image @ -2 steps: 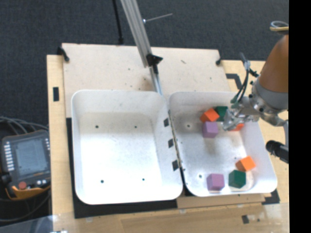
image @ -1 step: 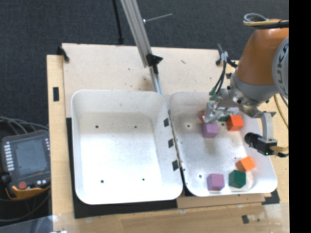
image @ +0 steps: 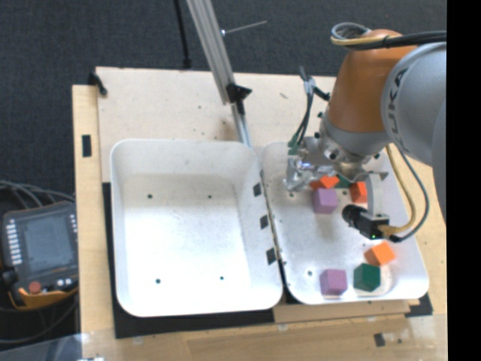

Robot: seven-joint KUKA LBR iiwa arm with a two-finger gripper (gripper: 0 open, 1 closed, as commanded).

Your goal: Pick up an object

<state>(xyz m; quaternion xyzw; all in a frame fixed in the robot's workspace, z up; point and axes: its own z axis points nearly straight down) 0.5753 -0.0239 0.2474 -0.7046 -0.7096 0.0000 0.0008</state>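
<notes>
Your bench [image: 90, 201] carries two shallow white bins side by side, and the left bin [image: 188, 224] has nothing for you to reach for; the work is all in the right bin [image: 301, 269].

The arm [image: 376, 89] dominates the right of the view, reaching in from that side with its grey link above, the orange band below it, and the wrist tipped down over the far half of the right bin. The gripper [image: 304, 173] sits low at the wrist's left, near the bin's upper left corner, hung about with cables. You cannot tell from this angle whether it is released or clenched, and nothing is visibly caught in it, so do not count a grasp.

I judge the step in hand to be the approach, with the pick not yet made. The likeliest target is the purple cube [image: 325, 200], just beside the gripper toward the near side and lying free on the bin floor. An orange block [image: 328, 181] lies touching or almost touching it on the far side, half under the wrist, and another orange piece [image: 359, 192] sits near to the right.

The next move calls for centring over one block alone, since those crowded neighbours could foul a closing grip.

Easier picks lie along the near edge: a second purple cube [image: 333, 281], a green block [image: 367, 277] beside it, and an orange cube [image: 381, 253] just behind the green one.
</notes>
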